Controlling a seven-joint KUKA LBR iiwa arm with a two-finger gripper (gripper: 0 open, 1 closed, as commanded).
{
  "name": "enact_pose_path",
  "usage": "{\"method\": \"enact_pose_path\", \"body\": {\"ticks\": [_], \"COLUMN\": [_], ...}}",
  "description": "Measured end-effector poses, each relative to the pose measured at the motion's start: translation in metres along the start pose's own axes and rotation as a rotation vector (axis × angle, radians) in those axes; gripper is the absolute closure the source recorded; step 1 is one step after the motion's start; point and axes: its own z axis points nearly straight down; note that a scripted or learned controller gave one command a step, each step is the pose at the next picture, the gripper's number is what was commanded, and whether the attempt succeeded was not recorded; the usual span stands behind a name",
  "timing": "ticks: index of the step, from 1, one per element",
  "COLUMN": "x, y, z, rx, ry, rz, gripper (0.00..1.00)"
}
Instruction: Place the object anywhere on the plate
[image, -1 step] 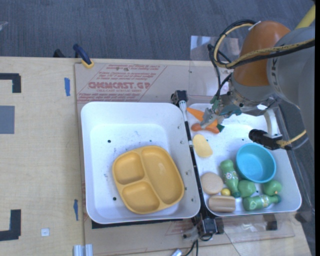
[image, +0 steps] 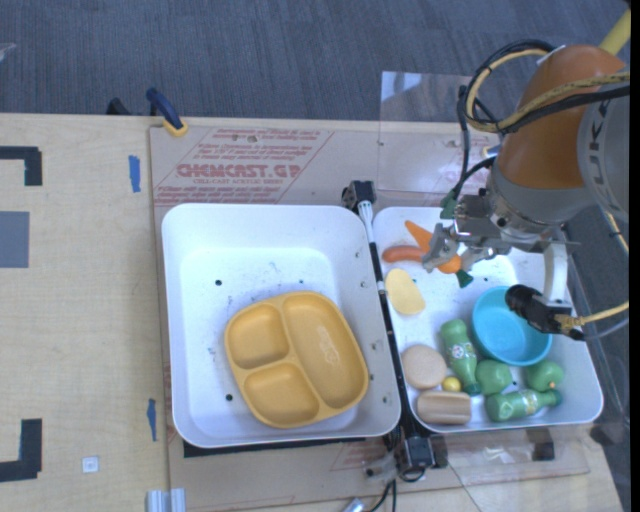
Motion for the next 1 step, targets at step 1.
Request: {"method": "enact_pose_path", "body": {"ticks": [1], "x": [0.0], "y": [-0.0004], "z": [0.0008], "rx": [0.002], "ry": [-0.001], "rz": [0.0], "gripper": [0.0]}}
